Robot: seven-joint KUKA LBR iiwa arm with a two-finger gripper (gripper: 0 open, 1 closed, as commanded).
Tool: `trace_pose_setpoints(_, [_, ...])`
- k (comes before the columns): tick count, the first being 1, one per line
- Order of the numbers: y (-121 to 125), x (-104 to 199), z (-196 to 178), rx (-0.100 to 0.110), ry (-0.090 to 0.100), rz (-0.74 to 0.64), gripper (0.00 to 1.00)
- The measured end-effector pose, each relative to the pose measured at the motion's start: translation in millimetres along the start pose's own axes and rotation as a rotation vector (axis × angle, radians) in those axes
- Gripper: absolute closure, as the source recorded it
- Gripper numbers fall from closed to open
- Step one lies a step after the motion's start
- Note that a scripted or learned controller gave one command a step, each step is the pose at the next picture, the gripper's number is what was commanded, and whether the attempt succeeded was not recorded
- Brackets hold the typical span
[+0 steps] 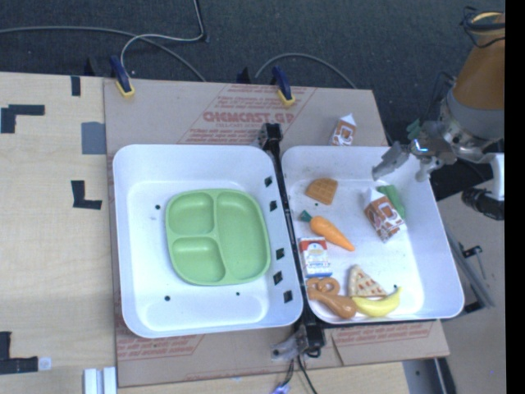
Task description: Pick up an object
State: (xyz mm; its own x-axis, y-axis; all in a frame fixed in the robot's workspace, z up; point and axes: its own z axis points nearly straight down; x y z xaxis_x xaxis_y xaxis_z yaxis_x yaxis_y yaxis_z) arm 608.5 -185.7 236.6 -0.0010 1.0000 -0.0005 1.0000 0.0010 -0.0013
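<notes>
The right bin (435,245) holds several toy foods. Among them are an orange carrot (332,232), a tan waffle piece (322,190), a brown and white carton (384,217), a small white carton (317,258), a brown pretzel (328,295), a wedge-shaped slice (365,283) and a yellow banana (379,304). My gripper (407,166) hangs over the bin's far right corner. Its fingers stand apart with nothing between them. It is just above a green piece (393,197) and the brown carton.
The left bin (139,179) holds a green divided plate (218,236). Another small carton (344,130) lies on the cardboard behind the right bin. Two clamps (123,80) hold the cardboard's back edge, and cables run behind it.
</notes>
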Motion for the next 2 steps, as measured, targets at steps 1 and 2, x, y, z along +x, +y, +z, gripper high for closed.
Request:
trace_pose_setpoints(1, [8.2,-34.4,136.8,-0.013,-0.002,-0.003,0.00])
trace_pose_setpoints(2, [3.6,-4.2,144.1,-0.020,-0.011,-0.001,0.00])
